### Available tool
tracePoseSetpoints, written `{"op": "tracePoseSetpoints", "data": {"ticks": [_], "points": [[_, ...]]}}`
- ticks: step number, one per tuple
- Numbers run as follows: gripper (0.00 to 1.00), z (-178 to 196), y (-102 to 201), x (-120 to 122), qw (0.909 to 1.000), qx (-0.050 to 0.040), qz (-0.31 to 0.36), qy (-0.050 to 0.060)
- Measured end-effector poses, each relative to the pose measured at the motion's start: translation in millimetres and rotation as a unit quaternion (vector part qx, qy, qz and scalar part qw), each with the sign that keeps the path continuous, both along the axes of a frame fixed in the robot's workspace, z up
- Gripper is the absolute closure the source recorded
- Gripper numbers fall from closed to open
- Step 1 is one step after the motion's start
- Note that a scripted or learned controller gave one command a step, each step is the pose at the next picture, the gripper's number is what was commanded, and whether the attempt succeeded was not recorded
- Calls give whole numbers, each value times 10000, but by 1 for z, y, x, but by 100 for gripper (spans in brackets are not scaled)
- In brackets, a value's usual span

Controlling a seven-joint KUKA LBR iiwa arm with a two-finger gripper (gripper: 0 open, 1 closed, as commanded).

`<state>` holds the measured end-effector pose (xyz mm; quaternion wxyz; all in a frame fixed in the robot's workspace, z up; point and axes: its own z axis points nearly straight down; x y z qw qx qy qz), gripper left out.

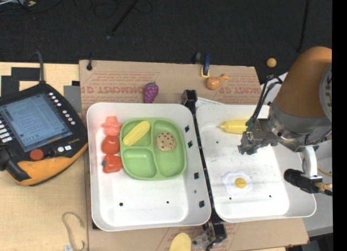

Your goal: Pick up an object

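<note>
Gripper [248,147] hangs low over the right shallow white bin [303,209], near a yellow plastic mustard-like bottle [234,127], its grasp state impossible to tell.

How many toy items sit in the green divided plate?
2: a corn cob in the plate's top-left compartment, a cookie in its right compartment.
</note>
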<state>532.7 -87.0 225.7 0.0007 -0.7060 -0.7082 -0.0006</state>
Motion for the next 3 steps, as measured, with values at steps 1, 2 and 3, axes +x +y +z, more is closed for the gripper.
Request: {"op": "tracePoseSetpoints", "data": {"ticks": [1, 2, 3], "points": [[100, -10, 21, 50, 10000, -4, -6, -1], [100, -5, 44, 78, 10000, -4, -9, -2], [100, 7, 38, 84, 10000, -8, 4, 2]]}}
